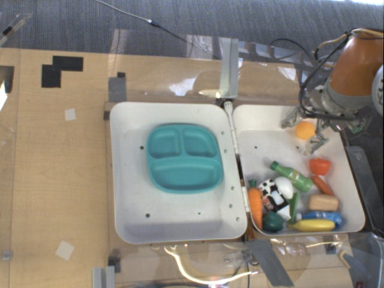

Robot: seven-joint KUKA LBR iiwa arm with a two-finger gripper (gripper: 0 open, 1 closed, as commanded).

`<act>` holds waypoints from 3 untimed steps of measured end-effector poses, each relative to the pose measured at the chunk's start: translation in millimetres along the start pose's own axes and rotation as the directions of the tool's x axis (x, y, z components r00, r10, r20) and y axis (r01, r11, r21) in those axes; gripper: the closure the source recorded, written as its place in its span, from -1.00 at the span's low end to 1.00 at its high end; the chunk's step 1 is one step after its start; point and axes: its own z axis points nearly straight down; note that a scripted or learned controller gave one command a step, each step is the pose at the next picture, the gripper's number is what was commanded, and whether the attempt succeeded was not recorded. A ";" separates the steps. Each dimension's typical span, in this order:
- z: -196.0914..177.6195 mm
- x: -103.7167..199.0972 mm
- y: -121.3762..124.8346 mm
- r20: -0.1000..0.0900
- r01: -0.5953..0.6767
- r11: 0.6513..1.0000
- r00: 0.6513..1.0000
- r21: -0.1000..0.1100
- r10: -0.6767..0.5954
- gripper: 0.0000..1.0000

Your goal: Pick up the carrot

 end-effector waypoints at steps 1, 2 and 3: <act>-191.7 -23.2 32.5 0.007 -0.120 0.993 0.993 0.000 0.120 -1.00; -109.4 1.7 2.8 -0.014 -0.158 0.987 0.987 -0.014 0.158 -1.00; -52.0 0.8 4.0 -0.008 0.019 1.000 1.000 -0.013 -0.019 -1.00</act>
